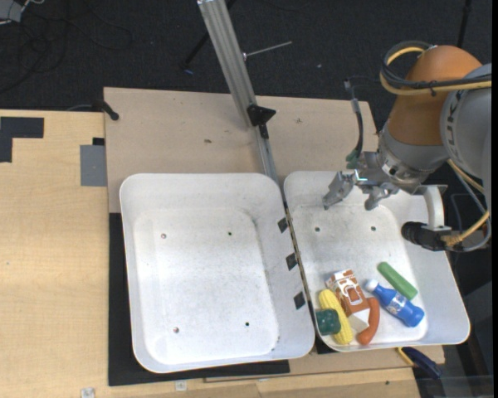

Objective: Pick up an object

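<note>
My gripper (353,195) hangs over the far end of the right bin (349,235), fingers spread apart and nothing between them. Several small objects lie clustered at the near end of that bin: a yellow corn cob (334,315), a green block (325,320) beside it, an orange and white box (348,288), an orange curved piece (369,322), a blue bottle (396,303) and a green cylinder (397,280). The gripper is well above and behind this cluster, touching none of them.
The left bin (203,268) lies beside the right one, joined by black clips (291,260). A slanted aluminium rail (232,73) rises behind the bins. The arm's orange band (427,98) sits at the right.
</note>
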Controlling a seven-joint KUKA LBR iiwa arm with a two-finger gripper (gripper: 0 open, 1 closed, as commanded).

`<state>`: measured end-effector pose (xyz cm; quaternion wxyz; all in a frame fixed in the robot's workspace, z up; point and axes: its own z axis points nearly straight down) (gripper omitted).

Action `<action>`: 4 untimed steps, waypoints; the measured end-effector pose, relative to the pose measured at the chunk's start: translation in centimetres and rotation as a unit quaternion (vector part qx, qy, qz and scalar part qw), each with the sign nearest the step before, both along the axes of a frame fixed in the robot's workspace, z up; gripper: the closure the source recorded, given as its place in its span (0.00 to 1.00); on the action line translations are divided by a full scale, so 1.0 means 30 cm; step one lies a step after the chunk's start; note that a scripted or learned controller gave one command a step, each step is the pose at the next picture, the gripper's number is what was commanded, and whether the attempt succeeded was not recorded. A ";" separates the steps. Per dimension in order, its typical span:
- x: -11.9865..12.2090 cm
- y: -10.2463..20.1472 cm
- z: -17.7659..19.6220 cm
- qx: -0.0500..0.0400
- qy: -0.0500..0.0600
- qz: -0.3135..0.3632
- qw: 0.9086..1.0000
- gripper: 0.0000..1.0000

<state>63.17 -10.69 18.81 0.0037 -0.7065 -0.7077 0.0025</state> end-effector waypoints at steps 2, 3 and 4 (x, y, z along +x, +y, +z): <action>-0.007 0.019 -0.140 0.000 -0.001 0.000 1.000 0.00; -0.013 0.023 -0.321 0.000 0.000 -0.001 1.000 0.00; -0.009 0.019 -0.276 0.000 -0.002 -0.003 1.000 1.00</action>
